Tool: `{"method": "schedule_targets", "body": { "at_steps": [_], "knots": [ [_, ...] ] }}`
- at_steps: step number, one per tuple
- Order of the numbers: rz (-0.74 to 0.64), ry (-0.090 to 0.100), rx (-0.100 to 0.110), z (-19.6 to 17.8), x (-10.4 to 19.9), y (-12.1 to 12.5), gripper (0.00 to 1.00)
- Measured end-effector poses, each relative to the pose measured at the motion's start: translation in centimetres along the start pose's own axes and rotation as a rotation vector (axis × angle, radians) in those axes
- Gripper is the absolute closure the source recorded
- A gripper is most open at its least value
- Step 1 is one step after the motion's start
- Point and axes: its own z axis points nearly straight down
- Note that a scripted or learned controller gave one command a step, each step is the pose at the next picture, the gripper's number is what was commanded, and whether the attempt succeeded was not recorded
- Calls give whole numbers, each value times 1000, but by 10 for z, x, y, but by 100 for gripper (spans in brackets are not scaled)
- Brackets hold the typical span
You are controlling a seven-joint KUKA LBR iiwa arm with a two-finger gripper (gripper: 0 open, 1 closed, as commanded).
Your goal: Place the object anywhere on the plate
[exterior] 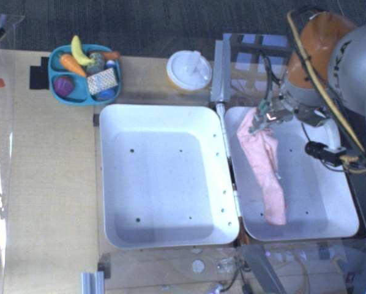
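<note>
On the bench I see the two white bins side by side, the left bin (158, 176) bare and the right bin (317, 195) holding the cloth. The arm (348, 60) comes in from the right, its grey bulk and orange band sitting over the right bin's far corner, with black and yellow cables trailing down beside it.

The pink cloth (265, 170) lies stretched along the left half of the right bin, running from the far left corner down toward the near edge (it is rumpled and bunched at the upper end, flatter at the lower). The gripper (270, 114) is right at that bunched upper end, and the cloth appears to rise up into it there, so I read the fingers as pinched on the cloth's top fold, though most of the fabric rests on the bin floor.

Beyond the bins, on the wood, a blue divided plate (54, 94) sits at the far left, well apart from the cloth, carrying a toy banana (79, 51), a carrot (71, 64) and other small pieces. A white lidded container (189, 70) stands just behind the left bin's far right corner.
</note>
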Motion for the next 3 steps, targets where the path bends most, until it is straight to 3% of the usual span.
{"method": "schedule_targets", "body": {
  "at_steps": [1,3],
  "knots": [
    [-7,-1,0,-40,1,2,100],
    [-813,-1,-4,-32,102,55,100]
  ]
}}
